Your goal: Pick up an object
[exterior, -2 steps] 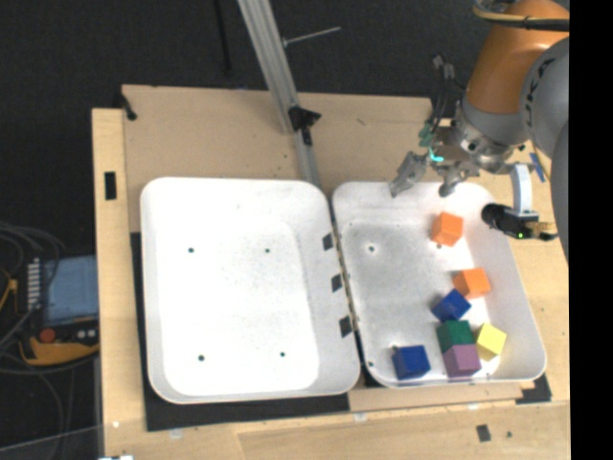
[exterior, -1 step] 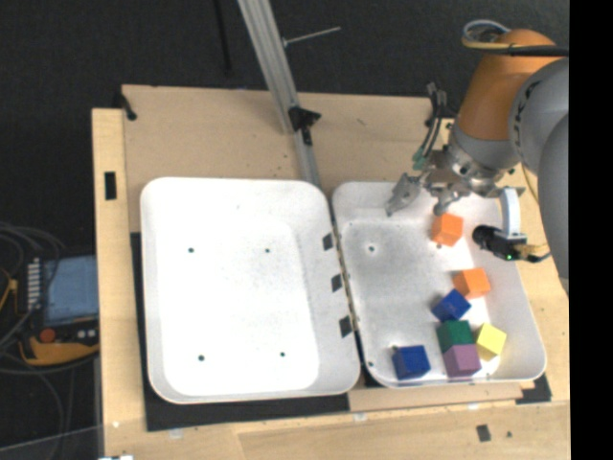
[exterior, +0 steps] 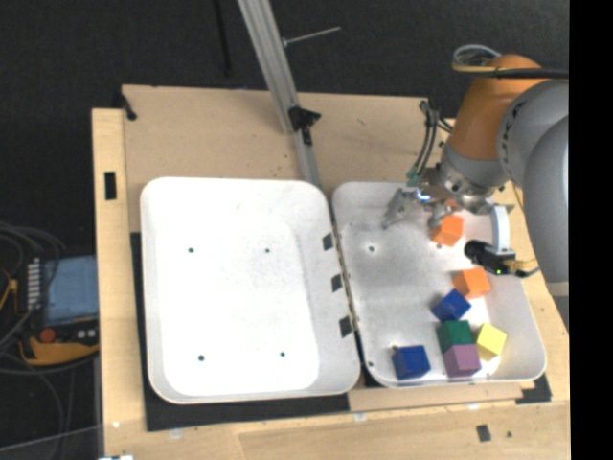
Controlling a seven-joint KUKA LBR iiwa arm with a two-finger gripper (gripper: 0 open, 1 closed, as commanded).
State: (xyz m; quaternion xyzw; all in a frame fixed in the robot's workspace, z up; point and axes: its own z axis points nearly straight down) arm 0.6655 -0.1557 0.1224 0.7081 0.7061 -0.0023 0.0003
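1 orange block sits under the gripper in the right bin.

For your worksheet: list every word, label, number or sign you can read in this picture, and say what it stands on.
No text can be read.
Blocks, bins and arm: no markings seen.
Blue box left of the bench: any label too blurred to read.

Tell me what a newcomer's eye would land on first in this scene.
First, the arm with its orange band, reaching in from the right over the right bin, its end effector near the far edge. Next, the bright blocks clustered in that bin's near right corner: an orange block, blue, green, yellow and purple.
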